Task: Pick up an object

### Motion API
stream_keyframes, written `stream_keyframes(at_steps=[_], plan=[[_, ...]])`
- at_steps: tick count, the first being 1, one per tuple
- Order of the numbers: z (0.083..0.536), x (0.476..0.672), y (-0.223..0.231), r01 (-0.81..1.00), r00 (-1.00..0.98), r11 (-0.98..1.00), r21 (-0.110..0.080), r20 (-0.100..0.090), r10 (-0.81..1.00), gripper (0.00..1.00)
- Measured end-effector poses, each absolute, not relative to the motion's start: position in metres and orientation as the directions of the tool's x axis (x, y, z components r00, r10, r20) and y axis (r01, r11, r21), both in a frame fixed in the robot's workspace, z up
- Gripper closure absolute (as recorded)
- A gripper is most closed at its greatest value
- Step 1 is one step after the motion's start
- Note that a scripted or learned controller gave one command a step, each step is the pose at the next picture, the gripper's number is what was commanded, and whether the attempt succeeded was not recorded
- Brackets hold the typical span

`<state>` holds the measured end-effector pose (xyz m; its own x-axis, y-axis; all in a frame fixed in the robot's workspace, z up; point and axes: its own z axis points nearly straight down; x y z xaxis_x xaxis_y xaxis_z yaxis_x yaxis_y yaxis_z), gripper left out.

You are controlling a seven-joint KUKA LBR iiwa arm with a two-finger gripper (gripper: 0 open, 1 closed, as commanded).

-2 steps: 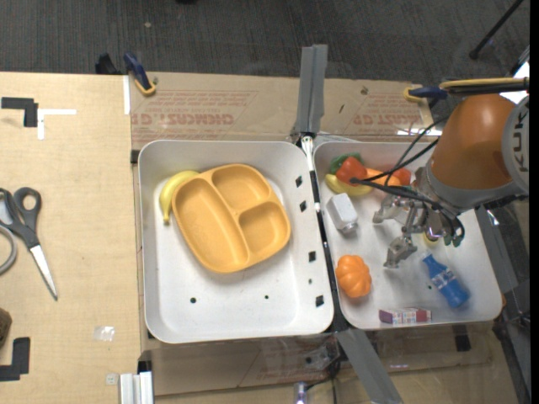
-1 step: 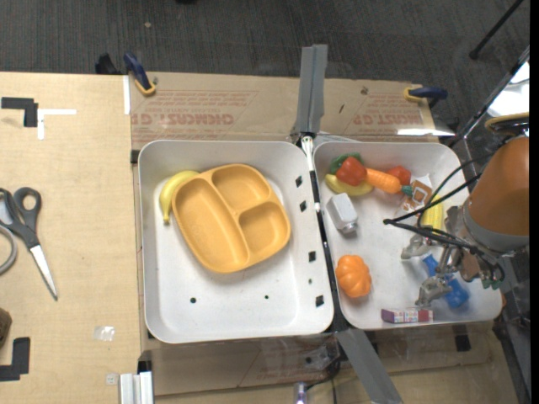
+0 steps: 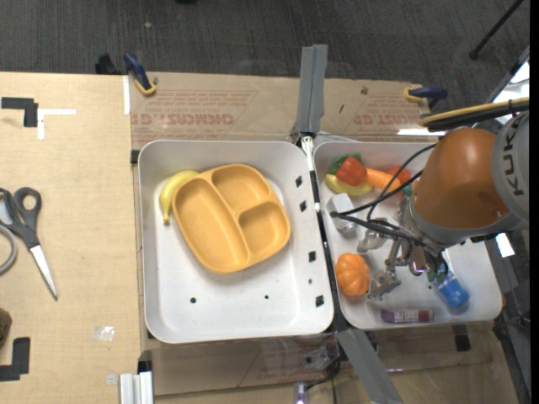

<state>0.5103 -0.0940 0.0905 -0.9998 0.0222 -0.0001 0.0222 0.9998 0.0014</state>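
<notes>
Scanning from the bench's left side, a pair of scissors (image 3: 29, 234) lies well apart from the work, evidently unused. The left bin (image 3: 168, 310) holds an orange divided plate (image 3: 232, 217) tilted across its middle, with a yellow banana (image 3: 173, 194) tucked under the plate's rim at about 10 o'clock, probably dropped there at random rather than arranged.

The right bin (image 3: 354, 314) is the busy one, which would explain why the arm is over it. At its 12 o'clock sits a cluster of toy food: a red pepper-like piece (image 3: 352, 172) and a carrot (image 3: 383, 178). A small orange pumpkin (image 3: 352, 274) rests near the bin's 8 o'clock, and a flat pinkish tube (image 3: 407, 316) lies along the 6 o'clock wall. A blue object (image 3: 453, 294) sits toward 4 o'clock.

The gripper (image 3: 386, 283) hangs low just beside the pumpkin, at the pumpkin's 3 o'clock, likely the pick target. Whether its jaws are apart or together I cannot tell; cables and metal parts blur together there, and nothing is visibly held.
</notes>
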Motion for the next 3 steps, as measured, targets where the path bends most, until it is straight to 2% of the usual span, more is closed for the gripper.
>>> stream_keyframes(at_steps=[1,2,3], plan=[[0.092,0.583,-0.142,-0.109,-0.994,0.994,-0.001,-0.005,-0.109,0.0],[0.092,0.537,-0.175,-0.213,-0.977,0.977,0.0,-0.002,-0.213,0.0],[0.091,0.59,-0.104,-0.092,-0.996,0.996,0.001,-0.003,-0.092,0.0]])
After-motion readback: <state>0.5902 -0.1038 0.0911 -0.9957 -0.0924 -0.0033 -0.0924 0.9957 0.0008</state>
